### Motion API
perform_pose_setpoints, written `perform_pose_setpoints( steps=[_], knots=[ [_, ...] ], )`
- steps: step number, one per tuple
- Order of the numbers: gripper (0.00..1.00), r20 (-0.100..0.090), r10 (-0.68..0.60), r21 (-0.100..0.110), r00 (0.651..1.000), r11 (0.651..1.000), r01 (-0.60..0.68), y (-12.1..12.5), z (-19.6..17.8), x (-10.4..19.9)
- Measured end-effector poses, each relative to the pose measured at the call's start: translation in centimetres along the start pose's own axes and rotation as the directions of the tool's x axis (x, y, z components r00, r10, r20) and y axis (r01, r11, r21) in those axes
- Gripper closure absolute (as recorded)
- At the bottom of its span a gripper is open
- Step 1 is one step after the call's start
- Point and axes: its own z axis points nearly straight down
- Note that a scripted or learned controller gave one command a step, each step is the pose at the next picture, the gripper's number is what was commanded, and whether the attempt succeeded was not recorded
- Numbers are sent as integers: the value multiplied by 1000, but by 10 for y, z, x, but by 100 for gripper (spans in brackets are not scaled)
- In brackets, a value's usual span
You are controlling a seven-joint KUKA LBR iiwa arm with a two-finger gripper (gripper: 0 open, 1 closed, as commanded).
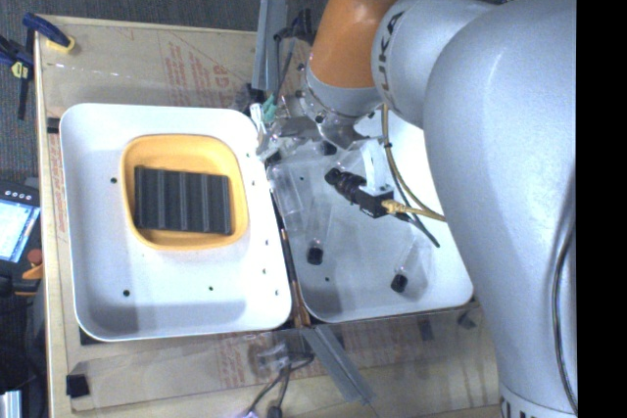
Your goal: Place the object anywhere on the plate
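Dark carpet surrounds the wooden desk (147, 49). Nearest, the left bin (98, 289) holds the yellow plate (184, 157), its dark ribbed centre bare. Farther, the tool (279, 134) hangs over the right bin (431, 284); how its grip stands I cannot tell. The object is hidden, so the tool may carry nothing over.

We see the yellow plate (184, 157) lying unobstructed in the left bin (98, 289); the arm (470, 113) covers most of the right bin (441, 294).
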Motion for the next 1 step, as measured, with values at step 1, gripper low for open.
perform_pose_setpoints(
  steps=[1],
  knots=[
    [0, 0, 0, 0, 1000, 1000, 0, 0, 0, 0]
  ],
)
